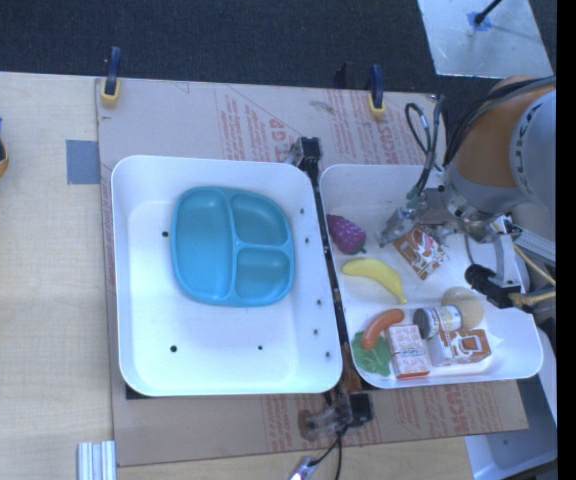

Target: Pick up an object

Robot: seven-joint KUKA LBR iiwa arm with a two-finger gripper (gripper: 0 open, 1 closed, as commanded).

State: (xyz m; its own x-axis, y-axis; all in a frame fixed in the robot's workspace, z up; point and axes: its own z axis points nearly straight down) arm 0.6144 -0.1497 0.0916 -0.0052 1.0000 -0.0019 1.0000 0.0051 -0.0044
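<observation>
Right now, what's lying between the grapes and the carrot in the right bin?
In the camera view, the banana lies between the grapes above it and the carrot below it, apart from both.

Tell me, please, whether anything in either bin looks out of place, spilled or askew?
Nothing stands out. The blue divided plate lies flat in the left bin. In the right bin, the toy foods sit loosely but contained: purple grapes, banana, small cartons and a tin on its side.
</observation>
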